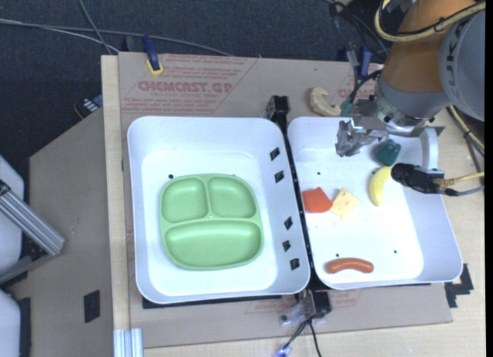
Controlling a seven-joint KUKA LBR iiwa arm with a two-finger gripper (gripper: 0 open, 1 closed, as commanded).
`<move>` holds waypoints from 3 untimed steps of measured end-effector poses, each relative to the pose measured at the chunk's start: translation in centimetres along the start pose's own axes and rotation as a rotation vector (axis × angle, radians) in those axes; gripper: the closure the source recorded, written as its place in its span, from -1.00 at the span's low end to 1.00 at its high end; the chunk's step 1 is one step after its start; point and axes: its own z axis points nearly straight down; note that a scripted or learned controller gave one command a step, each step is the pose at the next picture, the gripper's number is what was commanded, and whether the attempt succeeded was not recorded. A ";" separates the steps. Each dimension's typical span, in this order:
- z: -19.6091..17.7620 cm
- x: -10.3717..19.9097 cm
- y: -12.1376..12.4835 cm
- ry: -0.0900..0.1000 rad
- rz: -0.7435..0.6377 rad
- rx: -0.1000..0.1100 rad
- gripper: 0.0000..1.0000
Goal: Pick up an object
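Observation:
The right bin (431, 240) holds an orange block (316, 200), a pale yellow cheese wedge (344, 203), a yellow banana (377, 185), a teal piece (386, 151) and a red sausage (349, 266). My gripper (350, 141) hangs over the bin's far left part, just left of the teal piece and above the orange block. The grey arm with its orange band enters from the upper right.
The left bin (146, 217) holds a green divided plate (210, 220). A black divider with clips (286, 186) runs between the bins. A beige curved item (323, 101) lies on the cardboard behind the right bin. Cables cross the dark floor beyond.

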 end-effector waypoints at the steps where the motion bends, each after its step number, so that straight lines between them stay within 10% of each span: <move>1: -0.4 5.1 -1.3 0.001 0.001 0.006 1.00; 3: 0.3 15.0 -2.4 0.001 0.001 0.005 1.00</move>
